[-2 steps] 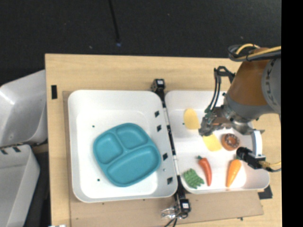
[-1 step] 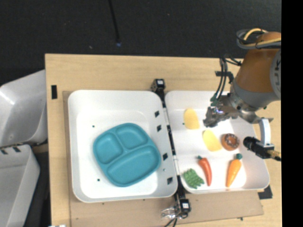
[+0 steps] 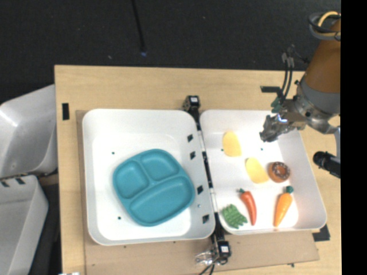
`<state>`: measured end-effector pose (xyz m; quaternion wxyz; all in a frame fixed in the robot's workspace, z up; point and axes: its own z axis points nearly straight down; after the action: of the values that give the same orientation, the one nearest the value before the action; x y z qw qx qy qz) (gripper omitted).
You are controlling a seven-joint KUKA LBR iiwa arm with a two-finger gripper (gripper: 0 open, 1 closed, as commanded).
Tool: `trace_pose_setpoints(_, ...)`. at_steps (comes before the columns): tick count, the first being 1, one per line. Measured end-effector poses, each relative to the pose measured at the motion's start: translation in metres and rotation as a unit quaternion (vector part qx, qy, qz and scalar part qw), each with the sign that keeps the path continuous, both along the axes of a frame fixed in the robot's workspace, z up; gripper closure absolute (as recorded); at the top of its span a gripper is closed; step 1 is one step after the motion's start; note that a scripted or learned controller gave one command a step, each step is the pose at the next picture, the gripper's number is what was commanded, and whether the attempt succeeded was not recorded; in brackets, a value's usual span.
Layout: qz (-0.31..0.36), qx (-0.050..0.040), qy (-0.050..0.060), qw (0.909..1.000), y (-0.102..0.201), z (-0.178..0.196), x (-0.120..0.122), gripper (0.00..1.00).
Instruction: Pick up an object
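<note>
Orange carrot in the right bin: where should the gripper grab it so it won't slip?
Probably around the thick middle of the orange carrot, coming straight down from above. It lies flat, running top to bottom in the picture, with its green top toward the far side, so the gripper should close across its narrow width, left to right. The bin wall is close on its right.

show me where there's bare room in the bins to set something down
Left bin: white floor around the blue plate, widest along its far edge. Right bin: bare far strip near the hand. Crowded around the carrots and donut.
</note>
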<state>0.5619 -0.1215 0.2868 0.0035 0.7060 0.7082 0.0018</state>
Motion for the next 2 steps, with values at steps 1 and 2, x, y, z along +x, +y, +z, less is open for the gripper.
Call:
trace_pose_setpoints(1,0.001,0.0009,0.003,1.0,0.055,0.0,0.009,1.0)
trace_pose_setpoints(2,0.001,0.0008,0.003,1.0,0.103,-0.017,0.03,1.0)
